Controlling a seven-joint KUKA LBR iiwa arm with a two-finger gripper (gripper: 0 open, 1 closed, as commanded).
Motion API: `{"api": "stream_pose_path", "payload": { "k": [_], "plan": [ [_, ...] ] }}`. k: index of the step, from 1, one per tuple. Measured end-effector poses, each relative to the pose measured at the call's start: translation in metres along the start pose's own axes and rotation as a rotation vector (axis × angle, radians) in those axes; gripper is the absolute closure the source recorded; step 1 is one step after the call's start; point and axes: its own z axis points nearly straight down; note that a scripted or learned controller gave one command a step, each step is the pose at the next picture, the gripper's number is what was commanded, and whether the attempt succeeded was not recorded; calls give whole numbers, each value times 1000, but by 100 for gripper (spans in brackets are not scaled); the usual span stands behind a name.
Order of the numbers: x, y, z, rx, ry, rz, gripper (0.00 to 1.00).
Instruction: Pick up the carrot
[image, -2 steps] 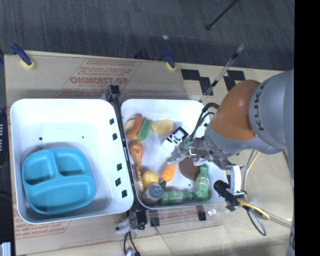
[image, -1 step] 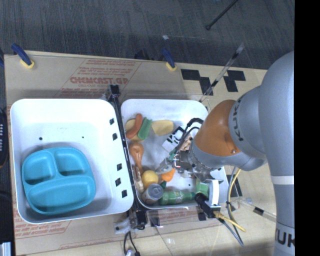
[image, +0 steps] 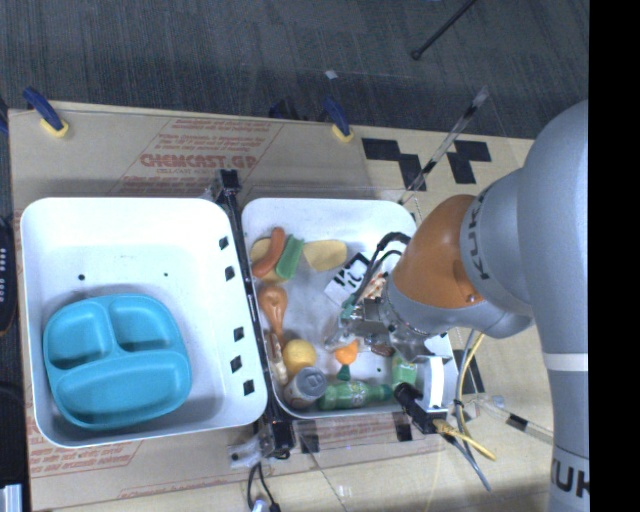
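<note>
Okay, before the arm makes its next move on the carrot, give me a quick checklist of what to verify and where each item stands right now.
1. Carrot located: ok. A small orange piece lies in the right bin, toward its near edge.
2. Gripper over the carrot: ok. The gripper sits right beside and above it.
3. Carrot between the fingers: cannot tell. The wrist hides the contact.
4. Room around the carrot: not ok. A lemon, a green bottle and other toy food crowd it.
5. Left bin clear of the arm: ok. The blue tray lies there, far from the gripper.
</note>
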Motion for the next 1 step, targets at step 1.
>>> {"api": "stream_pose_path", "payload": {
  "k": [1],
  "plan": [
    [24, -19, -26, 0, 3, 167, 100]
  ]
}}
